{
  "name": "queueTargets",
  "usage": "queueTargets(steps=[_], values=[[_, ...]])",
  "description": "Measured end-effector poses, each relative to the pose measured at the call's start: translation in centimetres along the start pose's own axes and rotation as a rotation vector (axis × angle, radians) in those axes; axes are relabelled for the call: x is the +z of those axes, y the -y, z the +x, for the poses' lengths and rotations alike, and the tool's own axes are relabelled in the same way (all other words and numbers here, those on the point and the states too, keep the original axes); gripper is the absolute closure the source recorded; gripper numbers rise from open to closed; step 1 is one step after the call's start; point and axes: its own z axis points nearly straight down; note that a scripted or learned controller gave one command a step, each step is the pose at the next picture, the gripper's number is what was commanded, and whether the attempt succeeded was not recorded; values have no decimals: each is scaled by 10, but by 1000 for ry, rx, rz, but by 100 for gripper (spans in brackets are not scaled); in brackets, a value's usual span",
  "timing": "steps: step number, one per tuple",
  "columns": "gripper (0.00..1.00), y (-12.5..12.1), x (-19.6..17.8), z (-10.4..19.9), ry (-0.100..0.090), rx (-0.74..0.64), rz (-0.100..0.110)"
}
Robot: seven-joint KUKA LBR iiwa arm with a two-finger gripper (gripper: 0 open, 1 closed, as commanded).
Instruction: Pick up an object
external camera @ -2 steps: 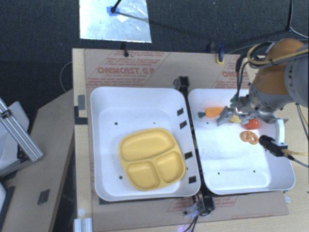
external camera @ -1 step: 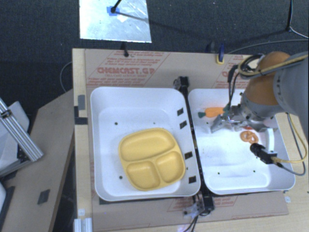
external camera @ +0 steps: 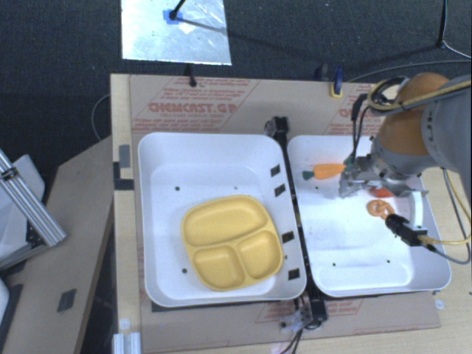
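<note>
A small orange carrot toy (external camera: 324, 171) with a green tip lies at the back left of the right bin (external camera: 369, 271). An orange ring-shaped piece (external camera: 380, 209) and a small red piece (external camera: 381, 192) lie near the bin's right side. My gripper (external camera: 349, 184) is low in the right bin, just right of the carrot's thick end and left of the red piece. The arm's body hides part of the red piece. I cannot tell whether anything is held.
The left bin (external camera: 169, 161) holds a yellow divided plate (external camera: 232, 240). A black divider (external camera: 291, 212) runs between the bins. A black part with a cable (external camera: 405, 228) hangs off the arm over the right bin's right side. A shiny sheet (external camera: 175, 21) lies beyond the bench.
</note>
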Motion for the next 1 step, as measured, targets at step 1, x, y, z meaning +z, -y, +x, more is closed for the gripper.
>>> queueTargets(steps=[1], values=[[100,-3,-65,-3,0,-2,-4]])
